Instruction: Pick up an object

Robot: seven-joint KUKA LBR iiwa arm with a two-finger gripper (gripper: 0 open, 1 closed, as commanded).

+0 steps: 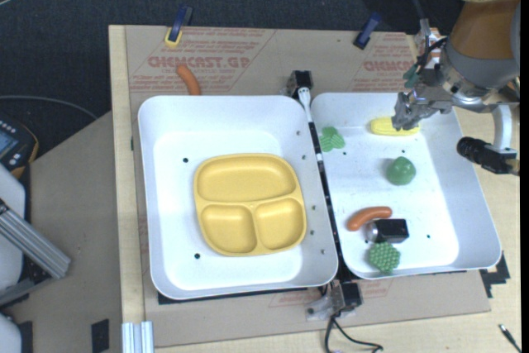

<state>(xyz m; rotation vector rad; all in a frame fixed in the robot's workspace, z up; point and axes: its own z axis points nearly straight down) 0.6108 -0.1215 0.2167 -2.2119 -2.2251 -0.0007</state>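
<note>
End effector (406, 122) over yellow corn (387, 126), grip state unclear, cardboard (248, 54) printed "CHEMCAST GP"

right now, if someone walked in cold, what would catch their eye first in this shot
Most striking is the big yellow divided tray sitting in the middle of the left bin. Next, the arm's hand is down at the far end of the right bin, right at a yellow corn cob, with small green and orange toy foods scattered nearer the camera.
</note>
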